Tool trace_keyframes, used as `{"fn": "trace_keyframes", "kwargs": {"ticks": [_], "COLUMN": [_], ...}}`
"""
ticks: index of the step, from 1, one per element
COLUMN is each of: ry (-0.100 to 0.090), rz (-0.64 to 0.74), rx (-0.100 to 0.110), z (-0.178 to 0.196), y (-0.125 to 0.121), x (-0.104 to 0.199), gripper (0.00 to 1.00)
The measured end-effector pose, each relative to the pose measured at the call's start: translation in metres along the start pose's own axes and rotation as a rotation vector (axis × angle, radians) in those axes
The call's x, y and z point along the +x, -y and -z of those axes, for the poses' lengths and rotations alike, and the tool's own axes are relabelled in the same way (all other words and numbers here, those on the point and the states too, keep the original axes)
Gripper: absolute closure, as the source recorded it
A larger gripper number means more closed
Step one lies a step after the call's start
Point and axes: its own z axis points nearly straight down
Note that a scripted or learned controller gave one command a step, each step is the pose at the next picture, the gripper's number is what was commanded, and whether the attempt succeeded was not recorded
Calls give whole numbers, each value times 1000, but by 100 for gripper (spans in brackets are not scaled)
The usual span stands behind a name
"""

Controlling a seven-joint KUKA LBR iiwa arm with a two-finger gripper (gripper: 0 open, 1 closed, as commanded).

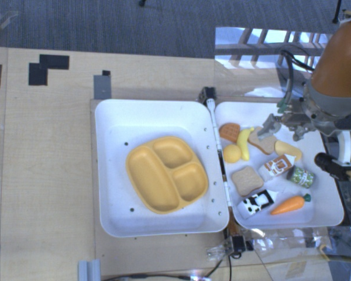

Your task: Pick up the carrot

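Note:
The orange carrot (288,205) with a green top lies flat near the front of the right bin (333,215), its tip pointing left. My gripper (285,127) hangs over the back of that bin, well behind the carrot, above a bread slice (261,143) and a cheese wedge (288,150). Its fingers (271,124) stand open, with nothing between them.
Around the carrot lie a cow-patterned carton (256,203), a green can (301,177), a small orange-and-white box (276,165), another bread slice (246,180), a lemon (232,153), a banana (244,137) and a brown pastry (229,131). The left bin (114,157) holds a yellow divided tray (167,173).

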Motion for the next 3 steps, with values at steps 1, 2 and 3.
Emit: {"fn": "trace_keyframes", "kwargs": {"ticks": [1,2,3], "ry": [5,7,6], "rz": [306,488,571], "rx": [-1,-9,-8], "z": [5,-138,-84], "y": [52,73,76], "x": [-109,-109,-101], "gripper": [0,0,0]}}
